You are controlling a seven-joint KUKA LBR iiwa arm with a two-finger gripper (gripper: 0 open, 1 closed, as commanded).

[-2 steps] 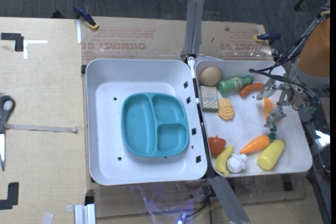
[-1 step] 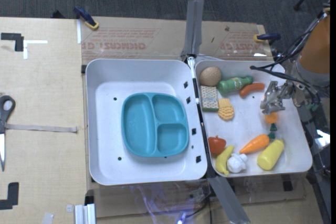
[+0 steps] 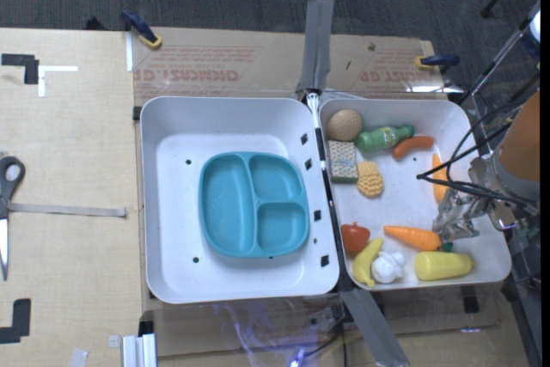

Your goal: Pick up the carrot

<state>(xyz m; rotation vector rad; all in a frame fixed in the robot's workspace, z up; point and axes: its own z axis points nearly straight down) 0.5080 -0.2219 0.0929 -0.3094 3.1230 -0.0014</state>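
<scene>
Right bin: shallow white plastic bin (image 3: pixel 378 103) held all the toy food, so every pick target sat within the arm's reach from the right.
Carrot: smooth orange tapered plastic carrot (image 3: pixel 412 237) lay flat on the bin floor near the front, pointed tip to the left, green stub at the right end; untouched, not lifted.
Gripper: metal two-finger gripper (image 3: pixel 455 220) hung just right of the carrot's thick end, probably staged there for a pick.
Fingers: blurred among cables, cannot tell if spread or pressed together; nothing seen between them.
Arm: grey arm with orange band (image 3: pixel 522 152) came in over the bin's right wall.
Near neighbours: glossy yellow rounded plastic lemon-like piece (image 3: pixel 443 265) just in front of the carrot; yellow curved toy banana (image 3: pixel 368 260), white knobbly garlic-like toy (image 3: pixel 387 267) and red toy tomato (image 3: pixel 354 234) to its left. Tight cluster, likely to crowd a grasp.
Back of bin: tan round ball-like toy (image 3: pixel 344 124), green plastic bottle (image 3: pixel 383 137), a second orange elongated toy (image 3: pixel 412 145), textured beige block (image 3: pixel 342 160), ridged yellow corn piece (image 3: pixel 370 180).
Lookalike risk: second orange toy near the bottle resembled a carrot; the front one was nearest the gripper.
Left bin: matching white bin (image 3: pixel 163 185) carried a teal three-compartment plastic plate (image 3: pixel 254 204), compartments bare; likely a drop spot.
Counter: pale wood-look counter (image 3: pixel 60 150) with scissors (image 3: pixel 7 193) at the left edge, well apart from the bins.
Cardboard: brown sheet (image 3: pixel 215 64) behind the bins, clipped with blue-yellow clamps (image 3: pixel 142 28).
</scene>
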